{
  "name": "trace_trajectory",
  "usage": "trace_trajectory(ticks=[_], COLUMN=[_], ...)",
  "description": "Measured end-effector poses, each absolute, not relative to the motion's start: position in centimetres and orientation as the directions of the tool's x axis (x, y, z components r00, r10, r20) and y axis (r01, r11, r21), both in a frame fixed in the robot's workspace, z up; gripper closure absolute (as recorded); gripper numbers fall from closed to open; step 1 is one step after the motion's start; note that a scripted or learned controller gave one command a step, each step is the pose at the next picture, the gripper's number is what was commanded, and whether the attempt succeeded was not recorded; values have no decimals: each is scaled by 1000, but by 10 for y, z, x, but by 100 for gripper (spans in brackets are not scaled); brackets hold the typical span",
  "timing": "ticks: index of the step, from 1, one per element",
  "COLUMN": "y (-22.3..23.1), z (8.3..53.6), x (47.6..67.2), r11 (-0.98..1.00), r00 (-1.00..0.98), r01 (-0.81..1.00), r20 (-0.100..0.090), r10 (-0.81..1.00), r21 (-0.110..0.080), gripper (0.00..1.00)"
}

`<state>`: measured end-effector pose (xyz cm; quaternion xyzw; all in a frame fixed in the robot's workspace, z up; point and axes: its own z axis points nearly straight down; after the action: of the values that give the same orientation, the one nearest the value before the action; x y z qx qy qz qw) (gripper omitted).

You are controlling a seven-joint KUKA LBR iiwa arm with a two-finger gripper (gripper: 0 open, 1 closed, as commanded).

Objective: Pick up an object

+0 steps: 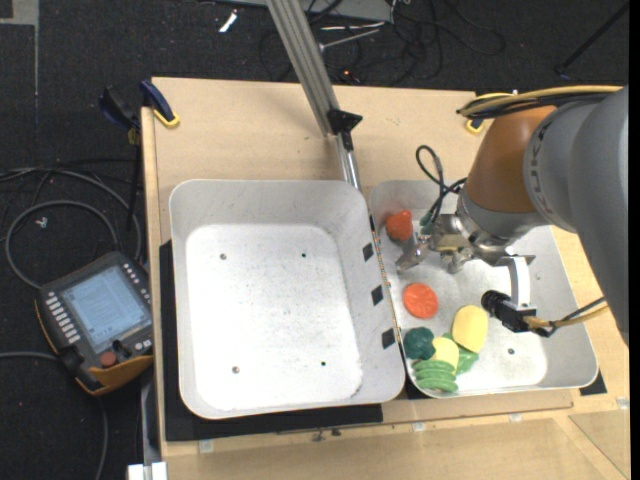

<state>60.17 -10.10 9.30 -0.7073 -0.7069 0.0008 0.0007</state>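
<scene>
Gripper (412, 258) hanging low over right bin (560, 368), near its left wall; finger state cannot tell. Nothing visibly gripped. Orange-red object (399, 224) sitting just beside gripper, toward bin's far-left corner. Orange disc (421, 299) lying flat below gripper. Yellow lemon-shaped piece (469, 327) lying with long axis tilted, beside green toys (432, 360). Left bin (265, 298) alongside.

You cannot see the fingers of the gripper (432, 251) clearly; the wrist and cables cover them. The arm (560, 168) is cut by the right edge of the picture, and it hides the back part of the right bin (560, 373). The small orange object (399, 225) is partly behind the gripper. The green objects (432, 363) overlap, so their shapes stay unclear to you.
</scene>
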Motion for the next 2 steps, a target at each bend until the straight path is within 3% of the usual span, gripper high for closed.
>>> trace_trajectory(ticks=[1,2], y=[-101,-101], z=[105,169], x=[603,605], r11=[-1,2], r00=[1,-2], r01=[1000,1000], r20=[0,-1], r10=[1000,1000], r21=[2,6], gripper=[100,100])
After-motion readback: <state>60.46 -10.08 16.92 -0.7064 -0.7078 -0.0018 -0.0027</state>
